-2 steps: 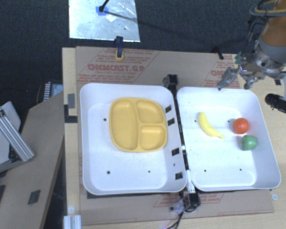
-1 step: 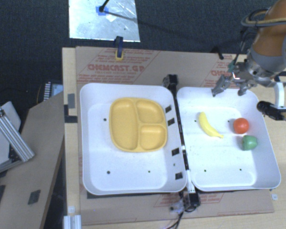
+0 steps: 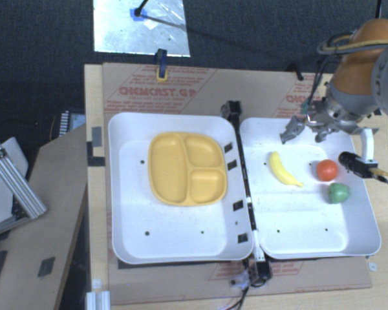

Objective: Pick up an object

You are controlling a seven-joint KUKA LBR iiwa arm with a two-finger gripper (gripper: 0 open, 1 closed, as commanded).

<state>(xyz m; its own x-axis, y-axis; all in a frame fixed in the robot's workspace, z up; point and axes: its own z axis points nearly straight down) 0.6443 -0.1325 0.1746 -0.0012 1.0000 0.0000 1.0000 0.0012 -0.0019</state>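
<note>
Two bins sit side by side on the worktop (image 3: 181, 89). The left bin (image 3: 126, 192) holds a divided tray (image 3: 186, 168) near its middle. In the right bin (image 3: 310, 231), the banana (image 3: 284, 170) lies left of the middle. At 3 o'clock from the banana is the tomato (image 3: 327, 170), and at 5 o'clock from the tomato, just beside it, is the lime (image 3: 338, 193). My fingers (image 3: 291, 133) hang over the bin's far edge, at 12 o'clock from the banana.
</note>
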